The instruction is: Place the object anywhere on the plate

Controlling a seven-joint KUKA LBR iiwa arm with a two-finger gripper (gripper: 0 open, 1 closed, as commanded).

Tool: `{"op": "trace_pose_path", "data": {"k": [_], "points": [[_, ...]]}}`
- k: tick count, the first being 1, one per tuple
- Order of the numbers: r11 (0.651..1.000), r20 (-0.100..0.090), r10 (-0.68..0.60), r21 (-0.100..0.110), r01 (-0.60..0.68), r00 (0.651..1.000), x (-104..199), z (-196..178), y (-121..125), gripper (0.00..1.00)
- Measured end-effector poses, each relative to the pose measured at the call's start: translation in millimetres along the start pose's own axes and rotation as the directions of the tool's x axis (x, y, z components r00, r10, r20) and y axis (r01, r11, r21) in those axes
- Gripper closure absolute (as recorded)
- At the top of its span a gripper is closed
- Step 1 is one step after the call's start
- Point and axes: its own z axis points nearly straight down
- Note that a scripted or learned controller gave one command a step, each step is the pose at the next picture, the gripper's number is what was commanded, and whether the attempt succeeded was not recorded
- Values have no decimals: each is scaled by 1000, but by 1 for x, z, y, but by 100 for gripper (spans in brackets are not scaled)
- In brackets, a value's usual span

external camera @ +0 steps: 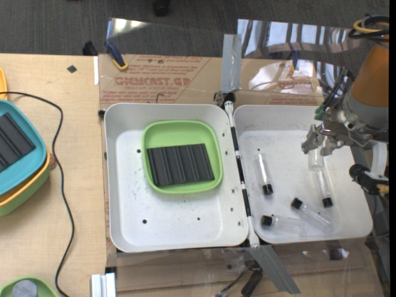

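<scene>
A square green plate lies in the left white bin and holds a dark ribbed insert. Several clear tubes with black caps lie in the right white bin: one near its left side, one at the front, one slanted at the front right, and one on the right. My gripper hangs over the right bin's right half, just above the upper end of the right-hand tube. The plate is well to its left.
A metal divider joins the two bins. Cardboard and a clear sheet stand behind them. Stacked teal and yellow trays sit at the far left of the wooden bench, with a black cable beside them.
</scene>
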Motion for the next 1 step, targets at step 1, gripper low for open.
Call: {"op": "trace_pose_path", "data": {"k": [1], "points": [[1000, 0, 0, 0, 0, 1000, 0, 0, 0, 0]]}}
